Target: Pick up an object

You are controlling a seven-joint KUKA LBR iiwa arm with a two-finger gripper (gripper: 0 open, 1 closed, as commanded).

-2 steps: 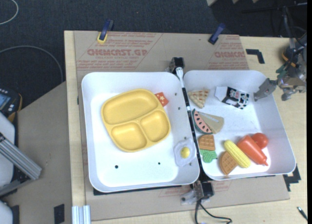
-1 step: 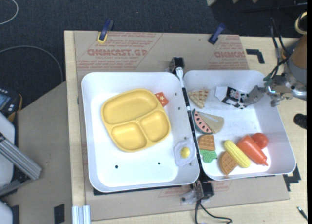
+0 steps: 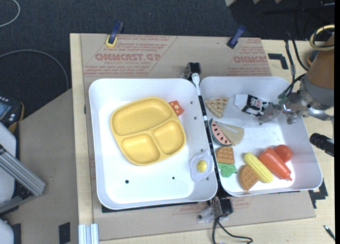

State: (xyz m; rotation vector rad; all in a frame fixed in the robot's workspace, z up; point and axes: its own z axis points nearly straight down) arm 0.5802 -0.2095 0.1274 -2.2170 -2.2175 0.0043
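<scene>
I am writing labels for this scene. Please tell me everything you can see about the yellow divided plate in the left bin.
The yellow divided plate looks like smooth moulded plastic with rounded corners. It has three compartments: one long one along the upper side and two smaller ones below, all with nothing in them. It lies flat, right side up, turned at a slant in the left bin. A small red-orange piece sits at its upper right corner, close to or touching the rim.

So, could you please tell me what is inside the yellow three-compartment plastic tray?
All three compartments of the yellow divided tray show bare yellow plastic. A small orange-red toy piece sits at its upper-right rim; I cannot tell whether part of it is tucked underneath.
</scene>
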